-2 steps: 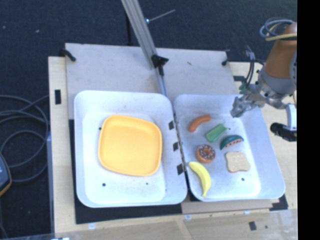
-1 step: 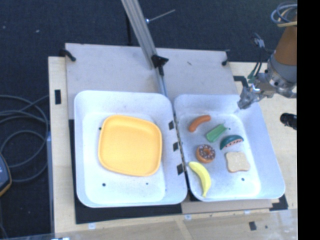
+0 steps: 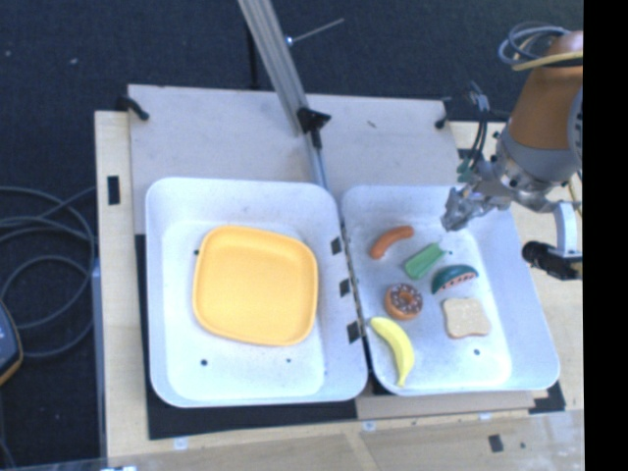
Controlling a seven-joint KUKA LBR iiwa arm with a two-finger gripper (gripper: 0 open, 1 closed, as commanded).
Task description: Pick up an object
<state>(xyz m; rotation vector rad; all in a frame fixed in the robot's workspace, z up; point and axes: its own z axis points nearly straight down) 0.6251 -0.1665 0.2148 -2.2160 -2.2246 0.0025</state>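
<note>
Toy foods [image 3: 424, 260] lie in the right bin [image 3: 525, 356] on a pale bench [image 3: 226, 135].

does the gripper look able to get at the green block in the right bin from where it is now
Probably yes. The gripper hangs over the right white bin's upper part, and the flat green block lies just below and to its left in the picture, uncovered. The orange sausage and the watermelon slice lie close by but apart.

We find no readable writing, label, brand, number or sign anywhere: none on the two shallow white bins [image 3: 245, 196], and none on the pale wooden worktop [image 3: 383, 140] around them.
</note>
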